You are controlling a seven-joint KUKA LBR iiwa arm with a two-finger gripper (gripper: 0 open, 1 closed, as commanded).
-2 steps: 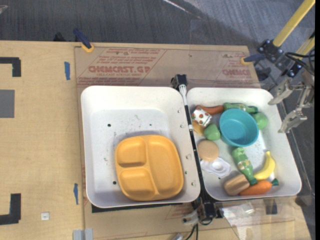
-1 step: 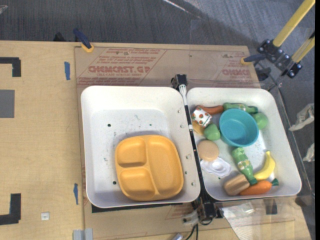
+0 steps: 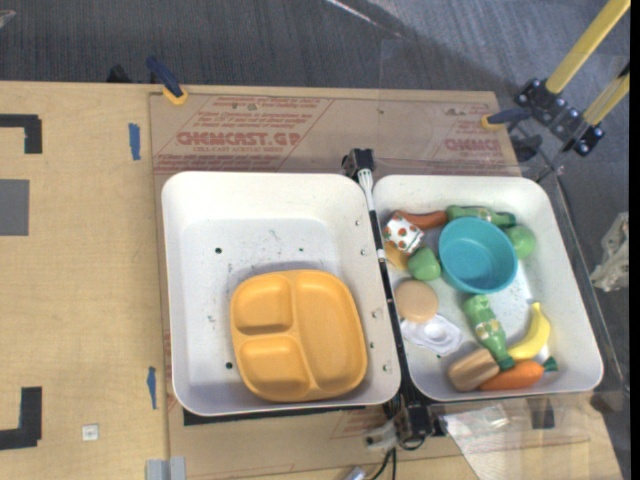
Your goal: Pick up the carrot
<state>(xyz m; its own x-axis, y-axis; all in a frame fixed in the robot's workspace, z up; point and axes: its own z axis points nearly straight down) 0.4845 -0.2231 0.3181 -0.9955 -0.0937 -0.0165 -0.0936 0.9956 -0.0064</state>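
The carrot [image 3: 515, 376], orange with a small green top at its right end, lies flat in the front right corner of the right bin [image 3: 570, 258]. It rests against the bin's front wall. A brown bread roll [image 3: 472, 368] touches its left end, and a yellow banana [image 3: 535, 333] lies just behind it. A second orange tapered piece [image 3: 431, 220] lies at the back of the same bin, beside a red-and-white spotted mushroom [image 3: 402, 233].
The right bin is crowded: a teal bowl [image 3: 478, 253], a green bottle [image 3: 483, 318], green fruit [image 3: 424, 264], a beige round [image 3: 417, 298] and a white fried egg [image 3: 436, 336]. The left bin [image 3: 200, 228] holds a yellow divided tray [image 3: 297, 333].
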